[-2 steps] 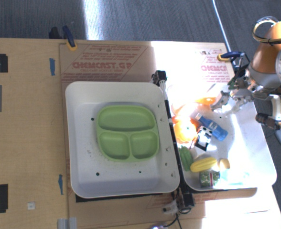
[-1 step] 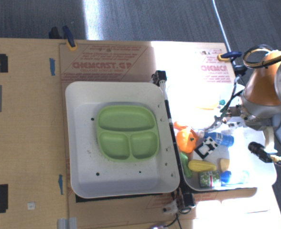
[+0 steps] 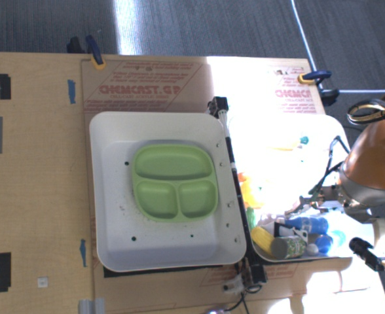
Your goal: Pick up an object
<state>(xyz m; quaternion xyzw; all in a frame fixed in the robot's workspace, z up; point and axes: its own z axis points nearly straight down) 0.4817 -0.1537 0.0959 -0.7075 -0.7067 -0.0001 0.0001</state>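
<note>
Currently the arm [image 3: 370, 162] reaches from the frame's right over the sunlit right bin [image 3: 340, 259], gripper [image 3: 308, 205] state indeterminate, above a blue bottle [image 3: 310, 226], yellow object [image 3: 262, 239] and grey can [image 3: 288, 246] at lower right; the left bin [image 3: 107, 195] holds a green divided tray [image 3: 175, 182].

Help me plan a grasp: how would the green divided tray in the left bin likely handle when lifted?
The green tray looks like moulded plastic, so probably stiff and light. It lies flat and wide with three shallow compartments, so it is unlikely to roll. Its smooth rounded rim may slip from a pincer.
</note>
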